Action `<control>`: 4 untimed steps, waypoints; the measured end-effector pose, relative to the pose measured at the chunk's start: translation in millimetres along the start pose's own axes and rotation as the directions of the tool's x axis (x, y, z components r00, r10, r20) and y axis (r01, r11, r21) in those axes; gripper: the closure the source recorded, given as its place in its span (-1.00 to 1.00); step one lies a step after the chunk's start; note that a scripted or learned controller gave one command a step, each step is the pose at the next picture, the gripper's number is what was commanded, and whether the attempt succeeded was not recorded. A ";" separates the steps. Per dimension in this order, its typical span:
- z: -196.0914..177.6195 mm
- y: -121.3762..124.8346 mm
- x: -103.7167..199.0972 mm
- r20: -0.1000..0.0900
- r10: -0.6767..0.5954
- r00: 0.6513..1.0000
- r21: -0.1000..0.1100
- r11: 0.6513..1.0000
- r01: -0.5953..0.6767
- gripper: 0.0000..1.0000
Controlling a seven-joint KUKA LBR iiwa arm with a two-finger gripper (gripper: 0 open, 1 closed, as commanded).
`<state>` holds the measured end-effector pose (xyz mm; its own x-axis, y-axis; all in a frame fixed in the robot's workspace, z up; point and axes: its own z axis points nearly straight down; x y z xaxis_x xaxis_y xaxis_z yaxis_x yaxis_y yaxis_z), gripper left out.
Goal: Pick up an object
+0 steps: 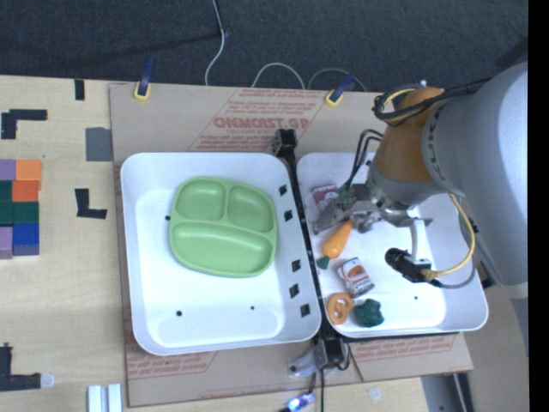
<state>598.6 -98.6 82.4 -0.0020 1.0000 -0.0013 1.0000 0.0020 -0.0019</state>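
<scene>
The gripper [341, 210] sits low in the right bin [455, 316], just at 12 o'clock of the carrot [337, 239]; finger spacing: cannot tell

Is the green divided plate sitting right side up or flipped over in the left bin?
Right side up. The green divided plate lies flat in the left bin, its three hollow compartments facing the camera.

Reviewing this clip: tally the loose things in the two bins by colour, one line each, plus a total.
Light green: 1, the divided plate in the left bin.
Orange: 1, the carrot, right bin.
Red and white: 2, the can and a packet.
Tan: 1, the pretzel.
Dark green: 1, the lump.
Total: 6. The claw hangs just above the carrot.
</scene>
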 end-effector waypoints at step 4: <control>-139.6 14.8 10.4 -0.001 0.000 1.000 -0.003 1.000 0.000 1.00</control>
<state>613.6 -88.0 222.0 -0.0017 1.0000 -0.0001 1.0000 0.0017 0.0012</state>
